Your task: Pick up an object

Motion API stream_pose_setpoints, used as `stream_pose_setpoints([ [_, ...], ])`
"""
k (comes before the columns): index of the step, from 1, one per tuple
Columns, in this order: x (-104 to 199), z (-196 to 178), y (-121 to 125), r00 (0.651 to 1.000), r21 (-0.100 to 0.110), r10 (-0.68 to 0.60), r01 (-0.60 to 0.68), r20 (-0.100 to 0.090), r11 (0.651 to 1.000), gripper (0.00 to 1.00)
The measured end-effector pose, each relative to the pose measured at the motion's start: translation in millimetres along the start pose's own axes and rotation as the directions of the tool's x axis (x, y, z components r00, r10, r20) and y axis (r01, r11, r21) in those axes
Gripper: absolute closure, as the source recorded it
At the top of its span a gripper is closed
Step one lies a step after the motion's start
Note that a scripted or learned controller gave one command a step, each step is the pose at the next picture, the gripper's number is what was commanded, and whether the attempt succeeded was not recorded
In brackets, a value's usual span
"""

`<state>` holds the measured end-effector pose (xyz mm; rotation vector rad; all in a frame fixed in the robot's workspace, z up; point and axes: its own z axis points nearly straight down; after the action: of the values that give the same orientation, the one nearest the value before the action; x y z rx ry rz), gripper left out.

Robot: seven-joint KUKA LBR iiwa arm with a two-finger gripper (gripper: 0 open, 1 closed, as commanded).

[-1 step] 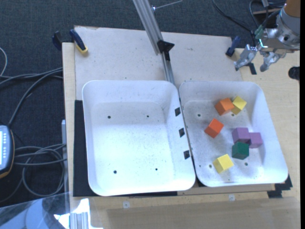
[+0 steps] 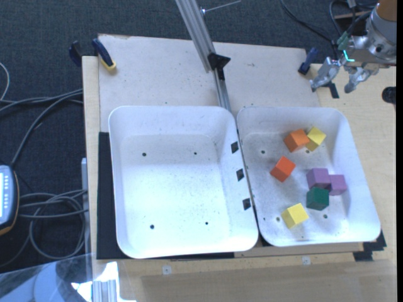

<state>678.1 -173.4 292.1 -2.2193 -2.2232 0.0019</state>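
My gripper (image 2: 337, 80) hangs above the bench at the upper right, behind the far rim of the right bin (image 2: 360, 168). Its two fingers are spread apart with nothing between them. Several small blocks lie in that bin: an orange block (image 2: 295, 139) touching a yellow block (image 2: 315, 136) near the back, a second orange block (image 2: 283, 168) in the middle, two purple blocks (image 2: 326, 180) side by side, a green block (image 2: 317, 198) just in front of them, and another yellow block (image 2: 295, 215) near the front. All of them lie well below and in front of the gripper.
The left bin (image 2: 126, 168) sits beside the right one. A slanted metal rail (image 2: 196, 27) runs from the top down to the gap between the bins. Clamps (image 2: 104, 54) mark the board's back corners. Cables lie on the floor to the left.
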Motion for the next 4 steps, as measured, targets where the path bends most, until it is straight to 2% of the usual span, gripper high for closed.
stream_pose_setpoints([
  [1, -3, 43, -3, 1.000, 0.003, 0.001, -0.001, -0.001, 1.000, 0.00],
  [2, -11, 102, -3, 1.000, 0.006, 0.002, -0.002, -0.001, 1.000, 0.00],
  [3, -7, 165, -5, 1.000, 0.007, 0.000, 0.000, -0.002, 1.000, 0.00],
  [4, -7, 148, -2, 1.000, -0.005, -0.001, 0.001, 0.001, 1.000, 1.00],
])
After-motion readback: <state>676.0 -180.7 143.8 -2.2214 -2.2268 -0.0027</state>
